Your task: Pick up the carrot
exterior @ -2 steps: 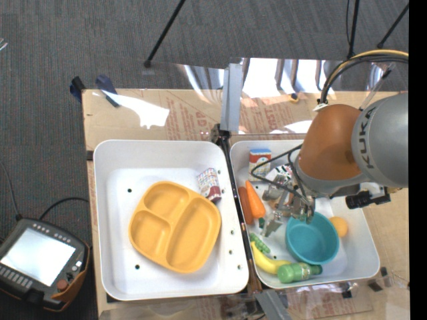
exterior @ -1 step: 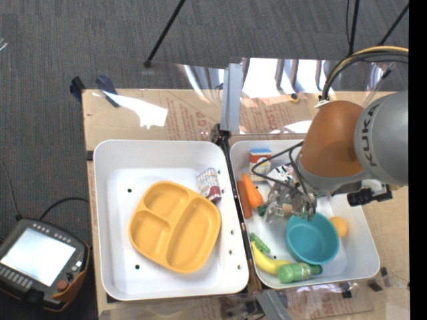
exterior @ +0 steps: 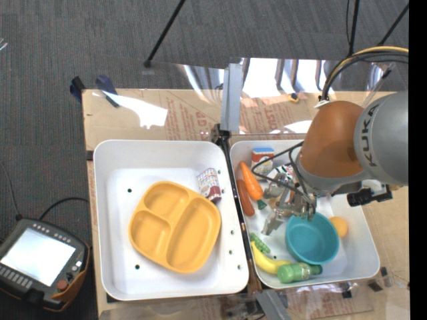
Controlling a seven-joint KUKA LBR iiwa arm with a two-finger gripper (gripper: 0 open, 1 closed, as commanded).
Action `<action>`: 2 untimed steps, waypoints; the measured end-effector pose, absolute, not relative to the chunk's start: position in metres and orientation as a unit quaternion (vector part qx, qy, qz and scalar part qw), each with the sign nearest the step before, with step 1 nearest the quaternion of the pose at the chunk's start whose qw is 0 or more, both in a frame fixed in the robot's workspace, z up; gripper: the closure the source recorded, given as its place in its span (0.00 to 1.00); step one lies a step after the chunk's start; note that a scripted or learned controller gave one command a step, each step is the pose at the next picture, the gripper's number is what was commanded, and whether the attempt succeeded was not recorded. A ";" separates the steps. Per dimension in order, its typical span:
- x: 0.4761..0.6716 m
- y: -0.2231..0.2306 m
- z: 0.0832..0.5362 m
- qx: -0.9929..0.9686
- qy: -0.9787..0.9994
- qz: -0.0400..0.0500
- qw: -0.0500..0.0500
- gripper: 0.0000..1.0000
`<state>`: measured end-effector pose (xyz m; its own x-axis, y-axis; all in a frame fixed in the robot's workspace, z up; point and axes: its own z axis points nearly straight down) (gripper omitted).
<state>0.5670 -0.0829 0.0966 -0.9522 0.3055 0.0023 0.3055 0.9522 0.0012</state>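
**Arm low over right bin, carrot still lying free**

Arm [exterior: 373, 145] comes in from the right, grey link up top, orange band bulging over the wrist, wrist bent down into the right bin [exterior: 370, 245]. Cables loop off the wrist toward the gripper.

Gripper [exterior: 285, 209] sits low in the middle of the right bin, pointing down and a bit left. Metal fingers [exterior: 272, 224] look spread a little, nothing visible between them. Too cluttered there to be sure of the exact gap, so treat the finger state as unclear.

Carrot [exterior: 251, 181] lies in the left part of the right bin, long axis roughly up-down in the view, tilted slightly. It's just left of the gripper, near it, but I can't tell if anything touches. A reddish-brown sausage-like piece [exterior: 245, 201] lies alongside its lower left.

Other stuff in the right bin: teal bowl [exterior: 312, 239] just below-right of the gripper, orange ball [exterior: 339, 227] beside the bowl's right rim, banana [exterior: 267, 259] at the bottom, green bottle [exterior: 300, 271] lying next to it, small white box with red and blue [exterior: 263, 156] at the top.

Left bin [exterior: 110, 179]: yellow divided plate [exterior: 175, 225] in the middle, small can [exterior: 209, 183] lying off its upper right corner.
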 end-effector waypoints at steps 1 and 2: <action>0.584 -0.082 0.088 -0.108 -0.994 0.000 0.000 0.00; 0.585 -0.081 0.098 -0.107 -0.994 0.000 -0.001 1.00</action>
<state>0.5853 -0.0810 0.0983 -0.9773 0.2119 -0.0028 0.2119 0.9773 0.0004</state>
